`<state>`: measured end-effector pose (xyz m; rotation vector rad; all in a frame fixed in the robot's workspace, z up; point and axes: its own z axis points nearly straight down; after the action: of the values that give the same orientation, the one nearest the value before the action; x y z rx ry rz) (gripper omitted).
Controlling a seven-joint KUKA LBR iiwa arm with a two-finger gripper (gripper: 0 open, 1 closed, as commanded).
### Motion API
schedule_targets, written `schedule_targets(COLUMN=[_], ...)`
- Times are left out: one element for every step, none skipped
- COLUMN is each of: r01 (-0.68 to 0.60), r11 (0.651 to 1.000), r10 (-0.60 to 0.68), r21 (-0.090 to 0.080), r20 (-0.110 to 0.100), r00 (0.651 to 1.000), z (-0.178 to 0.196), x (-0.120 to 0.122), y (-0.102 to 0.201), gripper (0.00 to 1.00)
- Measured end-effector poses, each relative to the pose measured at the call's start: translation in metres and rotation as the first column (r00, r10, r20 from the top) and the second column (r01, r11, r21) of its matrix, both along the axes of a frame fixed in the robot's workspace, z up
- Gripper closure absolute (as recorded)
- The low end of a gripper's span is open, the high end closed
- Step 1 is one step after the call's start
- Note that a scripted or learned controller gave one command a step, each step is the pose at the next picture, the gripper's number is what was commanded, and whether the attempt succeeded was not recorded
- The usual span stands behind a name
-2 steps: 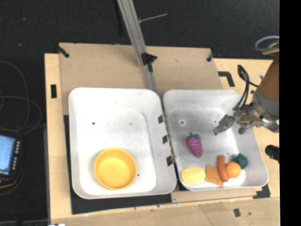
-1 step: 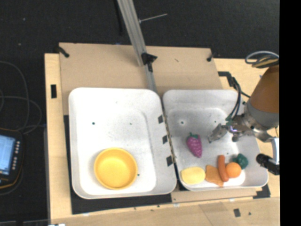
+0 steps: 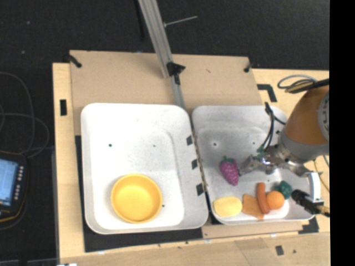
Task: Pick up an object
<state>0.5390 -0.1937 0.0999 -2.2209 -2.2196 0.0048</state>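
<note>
Two bins (image 3: 94, 121); one yellow bowl (image 3: 136, 198); five toy foods (image 3: 229, 170)

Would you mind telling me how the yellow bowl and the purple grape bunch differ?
The yellow bowl is much larger than the purple grape bunch. The bowl is smooth, round and hollow; the grapes are knobbly and elongated. The bowl sits in the left bin, the grapes in the right bin beside the gripper. Both rest on white bin floors.

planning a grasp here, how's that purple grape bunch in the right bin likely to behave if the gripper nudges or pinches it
The purple grape bunch looks lumpy, so fingers may slip between bumps rather than seat flat. It lies alone on bare bin floor, so a nudge from the gripper would probably slide or rock it, not roll it far. It looks like a toy, so probably light.
</note>
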Motion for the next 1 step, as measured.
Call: schedule_targets(r01=[0.005], r11=[1.000], r10=[-0.005], r21=[-0.001], r20=[0.008], r00=[1.000], z=[0.0142], x=[0.0021], y=[-0.0013], gripper=[1.00])
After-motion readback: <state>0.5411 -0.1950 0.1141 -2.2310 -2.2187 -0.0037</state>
